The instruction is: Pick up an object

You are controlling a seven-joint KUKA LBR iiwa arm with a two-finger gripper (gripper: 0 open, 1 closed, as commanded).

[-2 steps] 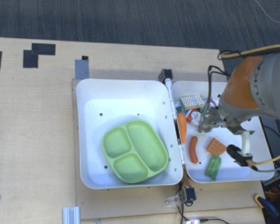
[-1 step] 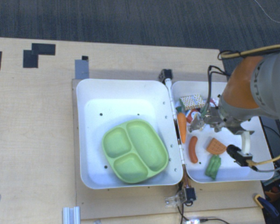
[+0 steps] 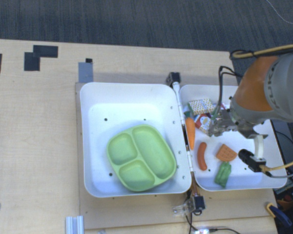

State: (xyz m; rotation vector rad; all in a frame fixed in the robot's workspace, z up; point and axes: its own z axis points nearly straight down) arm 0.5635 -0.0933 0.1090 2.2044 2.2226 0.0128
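over the right bin (image 3: 244,182), the gripper (image 3: 216,126) sits low; its spread can't be told.

On the pale wooden bench (image 3: 39,145) sit two shallow white plastic bins. The left bin (image 3: 95,106) holds a light green three-compartment plate (image 3: 141,157). In the right bin (image 3: 254,177) lie an orange carrot (image 3: 190,131) along the left wall, a red sausage (image 3: 202,156), an orange wedge-shaped piece (image 3: 226,153), a green vegetable (image 3: 223,174) and a speckled packet (image 3: 200,105). The grey arm's pincer (image 3: 217,127) hangs over this bin's middle.
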